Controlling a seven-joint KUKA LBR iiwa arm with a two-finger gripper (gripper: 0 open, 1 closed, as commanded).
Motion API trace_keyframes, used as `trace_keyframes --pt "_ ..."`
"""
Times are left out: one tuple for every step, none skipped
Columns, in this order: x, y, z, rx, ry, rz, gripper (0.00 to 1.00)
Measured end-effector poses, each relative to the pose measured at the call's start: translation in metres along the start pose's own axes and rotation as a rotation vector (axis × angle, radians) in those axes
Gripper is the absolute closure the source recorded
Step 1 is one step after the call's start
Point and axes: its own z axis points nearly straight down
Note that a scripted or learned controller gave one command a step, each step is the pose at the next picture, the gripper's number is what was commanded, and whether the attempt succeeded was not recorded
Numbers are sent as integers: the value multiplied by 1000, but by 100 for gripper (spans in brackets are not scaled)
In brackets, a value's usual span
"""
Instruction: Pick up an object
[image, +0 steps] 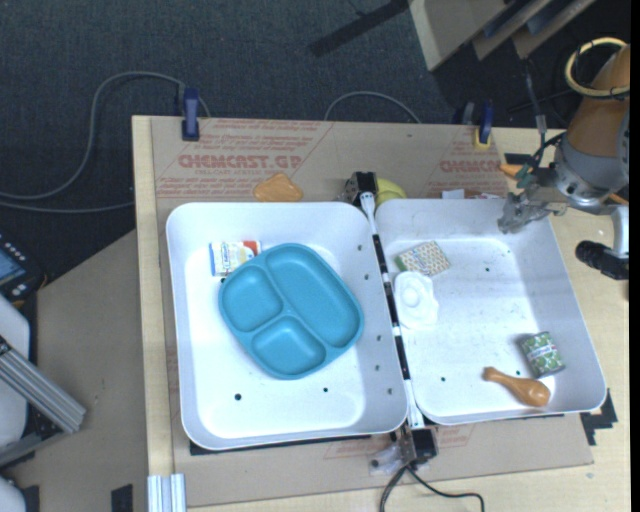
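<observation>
- Hand (520, 210) hangs at the far right corner of the right bin (560, 300), just over its rim; whether it is open or closed cannot be told, and nothing shows in its grip
- Nearest to the hand, toward the bin's left side, lies a small checkered packet (424, 259), and just below that a white lumpy object (414, 298) against the divider between the bins
- Well apart from the hand, near the bin's front right corner, sits a green patterned packet (541, 352), with an orange-brown spoon-like piece (520, 384) just beside it toward the front edge
- Farther still, across the divider, the left bin (200, 390) holds a blue sectioned plate (290, 310) lying flat, and a small white-and-red carton (232, 255) touching the plate's far left edge
- Behind the bins, on the table (150, 250), an orange object (277, 187) and a yellow-green object (388, 190) rest near the back rims
</observation>
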Motion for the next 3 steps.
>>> trace_keyframes --pt "0 0 1 2 1 0 0" --pt "72 -7 49 13 9 -1 0" --pt "13 -3 45 8 8 7 0"
